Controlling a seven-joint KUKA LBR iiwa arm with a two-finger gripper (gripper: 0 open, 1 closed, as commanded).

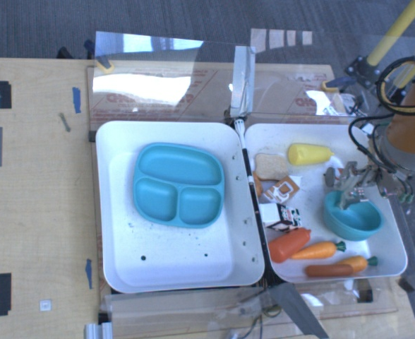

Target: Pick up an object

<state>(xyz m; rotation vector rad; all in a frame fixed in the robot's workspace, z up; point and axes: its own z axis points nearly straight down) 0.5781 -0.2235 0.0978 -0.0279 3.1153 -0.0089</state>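
Tool at the end of the grey arm hangs over the right shallow white bin, just above the far rim of a small blue plastic bowl; whether its metal fingers are spread or closed cannot be told, and nothing is seen held between them. The arm comes in from the right, its orange band above the wrist and black cables looped beside it.

That right bin holds the loose objects. The blue bowl sits toward its right side. A yellow rounded plastic piece lies near the far edge, with a tan bread-shaped piece just beside it on the left. Below those are a small orange and white carton and a white, black and red printed packet. Along the near edge lie a red pepper-like toy, an orange toy carrot and a second, darker carrot, close together.

In the left shallow white bin rests a blue three-compartment plastic tray, flat on the floor of the bin. Both bins stand on the pale wooden desk.
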